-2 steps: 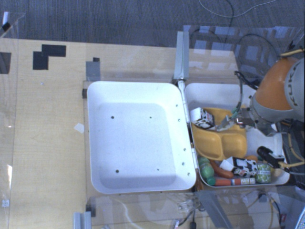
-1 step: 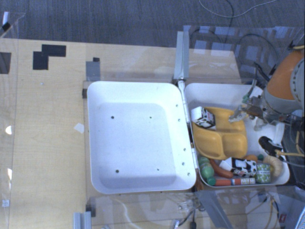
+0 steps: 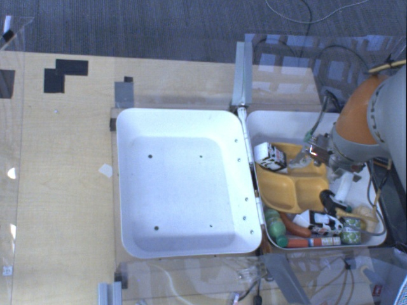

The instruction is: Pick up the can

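— Bins first: where are they?

— Two white bins sit side by side on the table. The left bin has lots of open room. The right bin is packed.

— Where is the can?

— A green can lies in the right bin's lower right corner, close to the rim. A big yellow thing fills the middle. A marker lies along the bottom edge.

— And the arm?

— The arm comes in from the right. Its tool is low over the yellow thing, well apart from the can. I cannot tell how the tool's tips stand.
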You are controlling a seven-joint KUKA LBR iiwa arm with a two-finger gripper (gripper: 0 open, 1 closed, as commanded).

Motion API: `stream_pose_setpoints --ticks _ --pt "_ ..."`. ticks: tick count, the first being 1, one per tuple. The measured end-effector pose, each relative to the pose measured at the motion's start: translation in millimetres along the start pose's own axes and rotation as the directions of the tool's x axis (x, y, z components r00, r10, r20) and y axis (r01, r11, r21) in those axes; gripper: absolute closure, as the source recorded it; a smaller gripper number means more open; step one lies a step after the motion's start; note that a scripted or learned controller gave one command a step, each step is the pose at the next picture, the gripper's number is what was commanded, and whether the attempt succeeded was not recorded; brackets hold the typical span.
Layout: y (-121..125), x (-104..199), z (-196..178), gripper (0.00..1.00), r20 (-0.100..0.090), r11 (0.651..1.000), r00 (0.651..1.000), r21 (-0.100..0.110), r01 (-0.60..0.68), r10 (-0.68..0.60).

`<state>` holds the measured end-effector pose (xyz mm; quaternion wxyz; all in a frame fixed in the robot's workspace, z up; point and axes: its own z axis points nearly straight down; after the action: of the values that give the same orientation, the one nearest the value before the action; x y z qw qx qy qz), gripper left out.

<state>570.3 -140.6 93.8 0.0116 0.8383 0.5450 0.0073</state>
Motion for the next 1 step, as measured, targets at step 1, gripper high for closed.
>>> stream_pose_setpoints --ticks 1 --pt "8.3 -16.5 -15.3 1.00 0.020 1.000 1.000 -0.026 -0.012 0.012"
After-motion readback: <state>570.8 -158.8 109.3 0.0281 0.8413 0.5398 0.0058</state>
